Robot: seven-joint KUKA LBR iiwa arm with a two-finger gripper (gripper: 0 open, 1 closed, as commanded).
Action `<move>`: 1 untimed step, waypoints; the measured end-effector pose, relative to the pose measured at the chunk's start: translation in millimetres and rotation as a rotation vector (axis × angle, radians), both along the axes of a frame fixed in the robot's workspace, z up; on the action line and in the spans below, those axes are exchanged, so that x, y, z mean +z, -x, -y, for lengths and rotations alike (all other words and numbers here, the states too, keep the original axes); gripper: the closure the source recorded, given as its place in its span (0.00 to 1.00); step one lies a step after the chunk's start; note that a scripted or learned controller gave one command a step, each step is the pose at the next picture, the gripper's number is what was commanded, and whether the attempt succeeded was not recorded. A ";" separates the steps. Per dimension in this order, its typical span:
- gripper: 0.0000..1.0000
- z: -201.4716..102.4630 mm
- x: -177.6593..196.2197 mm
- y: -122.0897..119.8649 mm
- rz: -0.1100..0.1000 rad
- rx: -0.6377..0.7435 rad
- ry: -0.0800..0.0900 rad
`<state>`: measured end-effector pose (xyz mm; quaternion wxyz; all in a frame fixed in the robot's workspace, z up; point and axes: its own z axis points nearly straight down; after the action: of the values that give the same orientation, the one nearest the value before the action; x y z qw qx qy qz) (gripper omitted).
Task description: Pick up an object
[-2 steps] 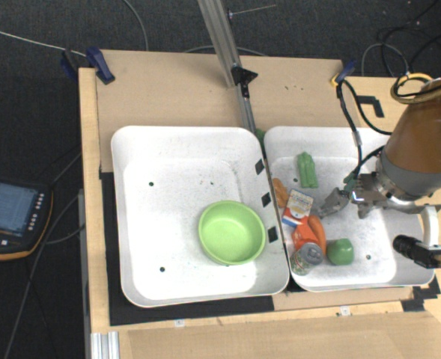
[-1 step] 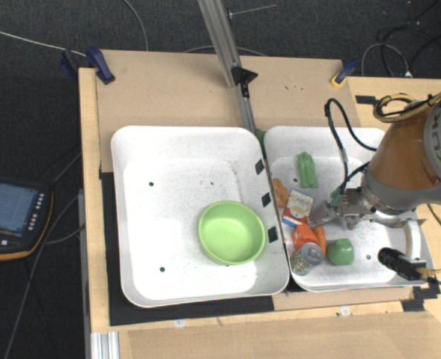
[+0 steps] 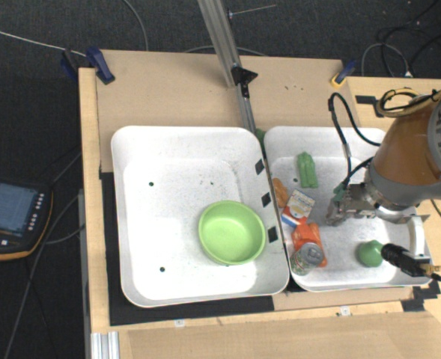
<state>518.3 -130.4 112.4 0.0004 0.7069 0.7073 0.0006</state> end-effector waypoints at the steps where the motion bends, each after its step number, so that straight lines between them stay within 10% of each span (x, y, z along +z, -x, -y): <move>1: 1.00 -1.2 62.9 -0.8 0.004 0.000 0.001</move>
<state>519.1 -129.2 175.3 0.0023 0.7068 0.7074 0.0018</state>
